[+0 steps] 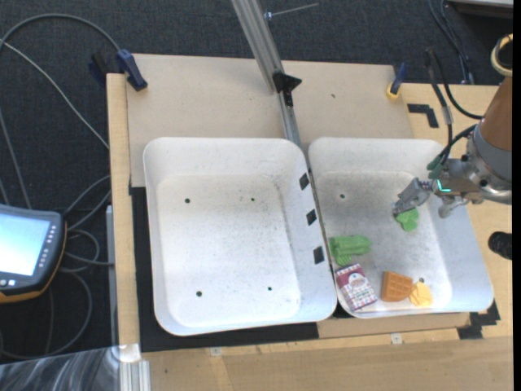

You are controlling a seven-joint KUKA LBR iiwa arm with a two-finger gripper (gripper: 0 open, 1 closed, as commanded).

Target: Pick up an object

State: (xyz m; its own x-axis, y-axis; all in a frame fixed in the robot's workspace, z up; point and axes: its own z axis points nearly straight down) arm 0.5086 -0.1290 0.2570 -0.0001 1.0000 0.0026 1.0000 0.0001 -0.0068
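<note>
My gripper hangs over the right side of the right bin, reaching in from the right, and it stands open with its fingers spread. A small green piece lies on the bin floor right at the tip of the left finger, not between the two fingers. Nearer the front of the same bin lie a larger green block, a red and white patterned packet, an orange waffle-like piece and a small yellow piece.
The left bin sits beside the right one, with a raised divider between them. A metal pole slants over the back of the bench. Clamps mark the board's far corners, and cables run at the right.
</note>
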